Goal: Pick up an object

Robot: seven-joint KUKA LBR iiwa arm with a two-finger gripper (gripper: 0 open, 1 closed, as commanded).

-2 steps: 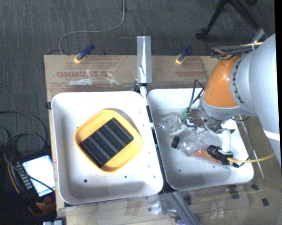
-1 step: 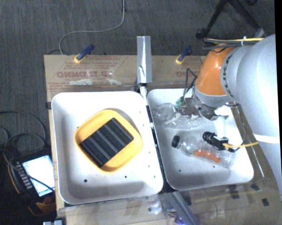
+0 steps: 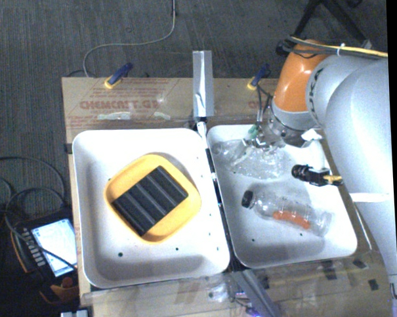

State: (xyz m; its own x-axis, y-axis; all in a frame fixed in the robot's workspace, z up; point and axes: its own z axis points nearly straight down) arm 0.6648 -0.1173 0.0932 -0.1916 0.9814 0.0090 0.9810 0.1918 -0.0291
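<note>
Dark carpet (image 3: 35, 37) all round the bench, with a cardboard sheet (image 3: 117, 102) under the two white bins. So, the gripper (image 3: 263, 140) is down at the far end of the right bin (image 3: 288, 252), right on top of a crumpled clear plastic wrapper (image 3: 251, 160). Honestly can't tell if it's open or closed from up here, or whether it has hold of anything. Nearer the camera in that same bin, a clear bottle (image 3: 286, 213) with a black cap lies on its side, something orange inside it, apart from the wrapper. Over in the left bin (image 3: 98, 257) sits a yellow tray with a black ridged insert (image 3: 154, 194), turned at an angle. The grey arm (image 3: 354, 115) comes in from the right.
</note>
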